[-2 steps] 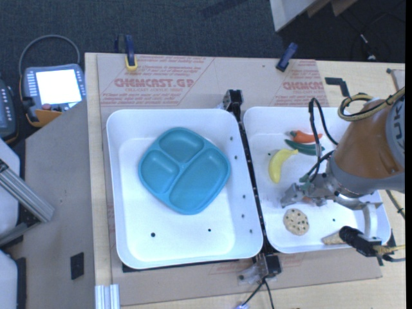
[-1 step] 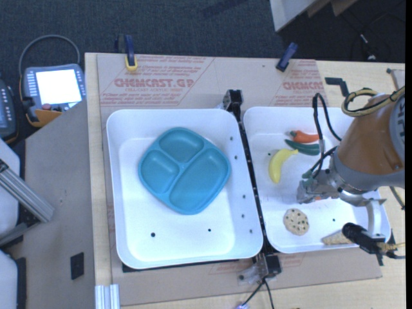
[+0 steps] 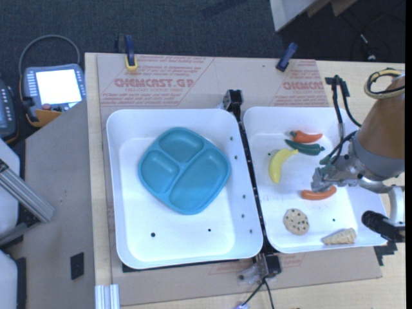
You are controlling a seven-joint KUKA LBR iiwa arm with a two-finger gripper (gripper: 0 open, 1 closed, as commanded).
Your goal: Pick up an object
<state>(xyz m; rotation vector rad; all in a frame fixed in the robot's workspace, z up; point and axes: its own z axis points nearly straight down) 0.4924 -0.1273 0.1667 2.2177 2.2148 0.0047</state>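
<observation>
The right bin (image 3: 273, 237) holds several toy foods. A yellow banana (image 3: 279, 163) lies near its middle, with an orange pepper (image 3: 307, 136) and a green pepper (image 3: 306, 148) just behind it. A red chili (image 3: 317, 194) lies toward the right side. A speckled cookie (image 3: 296, 221) and a pale wedge of bread (image 3: 340, 237) sit near the front edge. My gripper (image 3: 328, 177) hangs low directly over the red chili's upper edge, at the end of the grey arm coming in from the right. Nothing shows lifted off the bin floor.
The left bin (image 3: 129, 237) bears a blue divided plate (image 3: 185, 170) at its centre. A black clamp (image 3: 233, 99) sits at the back where the two bins meet. A black cable (image 3: 343, 111) loops down toward the arm's wrist over the right bin's far corner.
</observation>
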